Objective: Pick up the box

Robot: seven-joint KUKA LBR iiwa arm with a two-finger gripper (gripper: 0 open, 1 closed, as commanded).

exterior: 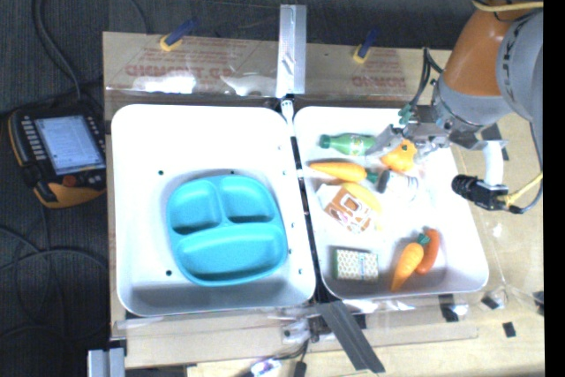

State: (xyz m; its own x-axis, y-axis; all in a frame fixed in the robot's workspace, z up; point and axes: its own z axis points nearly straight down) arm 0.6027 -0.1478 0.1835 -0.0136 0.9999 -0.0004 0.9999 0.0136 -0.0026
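Note:
A small box (pixel 356 263) with a green and white pattern lies flat near the front of the right bin (pixel 468 229). An orange and white carton (pixel 349 209) lies tilted in the middle of that bin. My gripper (pixel 404 144) hangs over the bin's back part, well behind both boxes. A small orange object (pixel 399 157) sits right at its tip. Whether the gripper touches that object is unclear.
A green bottle (pixel 346 142) and a yellow banana-like item (pixel 338 171) lie at the back left of the right bin. Two carrots (pixel 412 258) lie front right, beside the small box. The left bin (pixel 141 146) holds a blue divided tray (pixel 227 226).

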